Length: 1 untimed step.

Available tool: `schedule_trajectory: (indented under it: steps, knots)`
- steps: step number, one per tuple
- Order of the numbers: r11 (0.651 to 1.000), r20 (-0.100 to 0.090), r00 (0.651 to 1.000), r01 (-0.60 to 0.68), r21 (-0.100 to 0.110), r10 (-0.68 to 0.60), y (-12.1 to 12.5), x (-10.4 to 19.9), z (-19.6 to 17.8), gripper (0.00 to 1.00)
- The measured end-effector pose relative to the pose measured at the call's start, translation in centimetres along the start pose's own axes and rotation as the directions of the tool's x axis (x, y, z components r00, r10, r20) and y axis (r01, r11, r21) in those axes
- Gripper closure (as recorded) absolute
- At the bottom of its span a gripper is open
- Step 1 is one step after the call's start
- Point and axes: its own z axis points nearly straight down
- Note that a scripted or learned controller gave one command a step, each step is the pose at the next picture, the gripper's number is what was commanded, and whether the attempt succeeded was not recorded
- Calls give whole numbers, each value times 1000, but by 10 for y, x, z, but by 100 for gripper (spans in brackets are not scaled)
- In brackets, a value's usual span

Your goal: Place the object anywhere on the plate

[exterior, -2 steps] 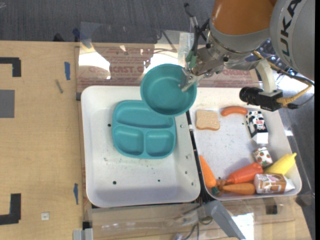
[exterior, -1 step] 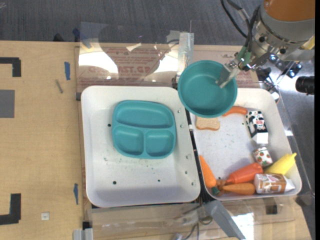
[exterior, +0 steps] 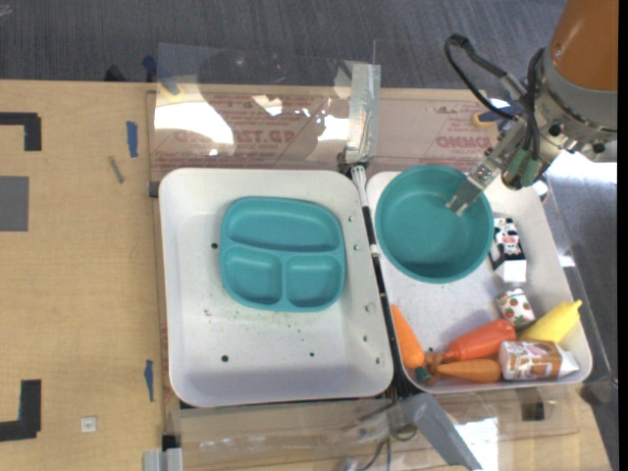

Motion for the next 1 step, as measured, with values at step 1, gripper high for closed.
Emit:
schedule_trajectory:
  steps: [1]
  knots:
    - [999, -3, 999, 47, 2, -47, 97, -13, -14, 100]
